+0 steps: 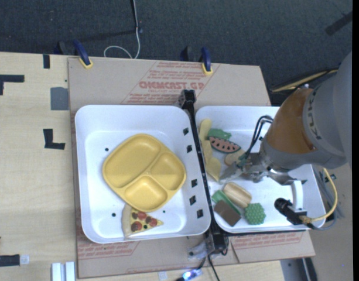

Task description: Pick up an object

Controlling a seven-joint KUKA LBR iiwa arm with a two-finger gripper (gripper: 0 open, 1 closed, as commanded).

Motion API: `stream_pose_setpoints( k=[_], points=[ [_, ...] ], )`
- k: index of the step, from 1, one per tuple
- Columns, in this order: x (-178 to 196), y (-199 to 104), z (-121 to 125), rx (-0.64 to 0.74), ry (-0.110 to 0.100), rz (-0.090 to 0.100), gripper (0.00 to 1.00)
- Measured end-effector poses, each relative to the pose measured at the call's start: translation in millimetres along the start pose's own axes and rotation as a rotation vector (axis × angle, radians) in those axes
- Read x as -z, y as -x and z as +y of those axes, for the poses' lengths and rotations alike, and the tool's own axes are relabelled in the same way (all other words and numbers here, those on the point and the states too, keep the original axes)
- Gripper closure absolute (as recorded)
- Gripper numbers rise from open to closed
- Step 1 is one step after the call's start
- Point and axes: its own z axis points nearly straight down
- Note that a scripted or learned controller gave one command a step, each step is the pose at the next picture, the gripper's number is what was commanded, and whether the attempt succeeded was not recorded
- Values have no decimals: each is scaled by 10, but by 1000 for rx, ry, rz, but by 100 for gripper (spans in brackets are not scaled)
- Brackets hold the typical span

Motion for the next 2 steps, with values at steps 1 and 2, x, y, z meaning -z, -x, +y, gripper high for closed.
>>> stream_pose_setpoints(
  k=[1,2],
  points=[
    [-4,69,519,-1,1,1,0],
    [103,62,504,-1,-1,2,100]
  ],
)
